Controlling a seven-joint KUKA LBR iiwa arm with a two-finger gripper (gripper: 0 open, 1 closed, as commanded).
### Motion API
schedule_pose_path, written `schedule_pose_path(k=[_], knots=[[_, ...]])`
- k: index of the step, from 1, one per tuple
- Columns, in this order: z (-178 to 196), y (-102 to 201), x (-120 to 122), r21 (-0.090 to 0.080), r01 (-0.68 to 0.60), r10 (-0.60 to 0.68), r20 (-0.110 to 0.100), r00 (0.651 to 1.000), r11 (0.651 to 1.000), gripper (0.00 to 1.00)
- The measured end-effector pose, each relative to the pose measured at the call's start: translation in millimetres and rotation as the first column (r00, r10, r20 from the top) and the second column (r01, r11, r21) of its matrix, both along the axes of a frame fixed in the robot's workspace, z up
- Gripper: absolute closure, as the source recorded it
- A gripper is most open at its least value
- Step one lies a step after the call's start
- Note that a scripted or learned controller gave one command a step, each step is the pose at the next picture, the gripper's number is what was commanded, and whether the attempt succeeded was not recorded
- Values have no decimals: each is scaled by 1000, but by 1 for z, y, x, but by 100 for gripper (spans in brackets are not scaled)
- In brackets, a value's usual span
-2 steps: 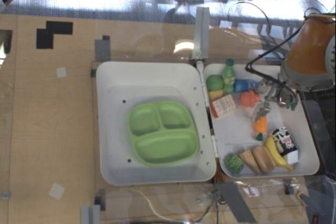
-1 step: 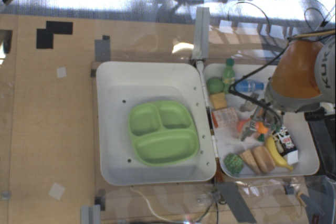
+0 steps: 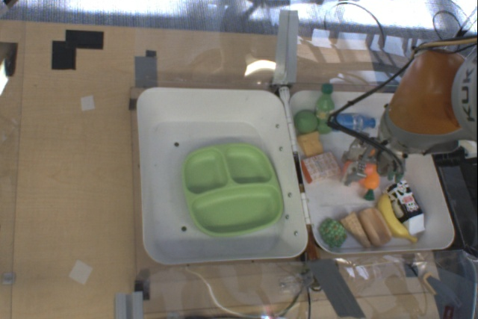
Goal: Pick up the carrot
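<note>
The arm [image 3: 429,97] reached in from the right of the frame, and its tool [image 3: 360,166] hung low over the middle of the right bin [image 3: 441,231]. The carrot [image 3: 370,179] lay just under and right of the tool (orange, with a green tip toward the lower edge), touching or nearly touching the metal; whether the tool was wide or narrow, or gripping the carrot, could not be told. Around it lay a banana [image 3: 393,219] and a small carton [image 3: 408,205] at lower right, two bread pieces [image 3: 367,228], a green ball [image 3: 305,121] and a blue bottle [image 3: 355,120]. The left bin [image 3: 157,160] held a green divided plate [image 3: 233,189] at the centre of the frame.
</note>
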State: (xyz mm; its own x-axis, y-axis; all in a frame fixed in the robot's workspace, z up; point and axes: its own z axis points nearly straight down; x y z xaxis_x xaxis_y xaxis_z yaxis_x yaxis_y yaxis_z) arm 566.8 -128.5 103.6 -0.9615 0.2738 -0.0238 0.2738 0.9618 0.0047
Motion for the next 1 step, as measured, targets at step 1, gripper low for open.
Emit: schedule_pose_path(k=[1], knots=[[87,72,12,5,46,-46,-6,999,999,100]])
